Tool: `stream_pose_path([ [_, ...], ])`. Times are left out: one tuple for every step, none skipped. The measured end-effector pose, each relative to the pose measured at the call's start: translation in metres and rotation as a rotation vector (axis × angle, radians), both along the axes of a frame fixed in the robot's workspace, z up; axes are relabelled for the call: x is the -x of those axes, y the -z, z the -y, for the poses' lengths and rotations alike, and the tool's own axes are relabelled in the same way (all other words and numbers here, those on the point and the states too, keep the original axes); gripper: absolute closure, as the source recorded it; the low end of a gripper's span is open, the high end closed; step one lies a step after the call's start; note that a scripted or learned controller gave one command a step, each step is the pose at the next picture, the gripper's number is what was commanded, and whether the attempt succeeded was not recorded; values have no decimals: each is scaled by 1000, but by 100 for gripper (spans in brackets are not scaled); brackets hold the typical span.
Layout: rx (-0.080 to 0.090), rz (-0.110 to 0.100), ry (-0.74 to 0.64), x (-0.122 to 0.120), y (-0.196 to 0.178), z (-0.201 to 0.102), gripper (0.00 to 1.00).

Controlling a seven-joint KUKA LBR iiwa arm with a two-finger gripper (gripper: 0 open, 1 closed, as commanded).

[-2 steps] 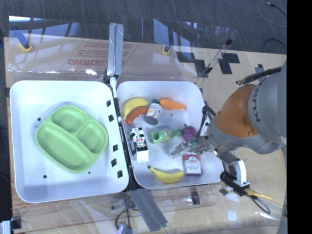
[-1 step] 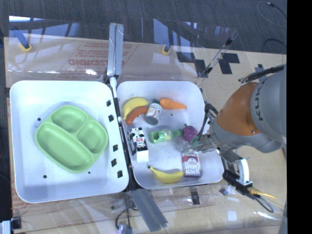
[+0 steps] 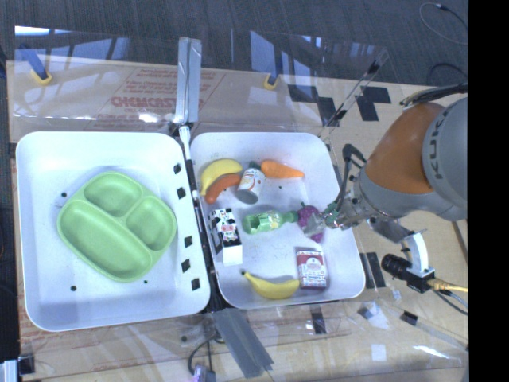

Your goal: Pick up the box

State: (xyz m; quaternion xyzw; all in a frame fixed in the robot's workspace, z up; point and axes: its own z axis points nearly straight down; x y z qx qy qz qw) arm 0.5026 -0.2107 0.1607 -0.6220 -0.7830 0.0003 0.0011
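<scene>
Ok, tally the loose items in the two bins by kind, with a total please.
Green divided plate: 1
Bananas: 2
Carrot: 1
Can: 1
Green bottle: 1
Purple item: 1
Black-and-white carton: 1
Red box: 1
Total: 9

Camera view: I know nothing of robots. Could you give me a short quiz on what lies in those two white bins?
1. True or false: the green divided plate lies in the left bin.
2. Which thing lies nearest the red box? A) the carrot B) the banana at the bin's front edge C) the green plate
3. Fill in: the end effector is above the ___ bin.

Key: 1 true; 2 B; 3 right bin.
</scene>
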Motion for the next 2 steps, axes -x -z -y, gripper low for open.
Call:
stream_pose_path([
  [0,0,0,0,0,0,0],
  [0,-1,-6,0,-9,0,100],
])
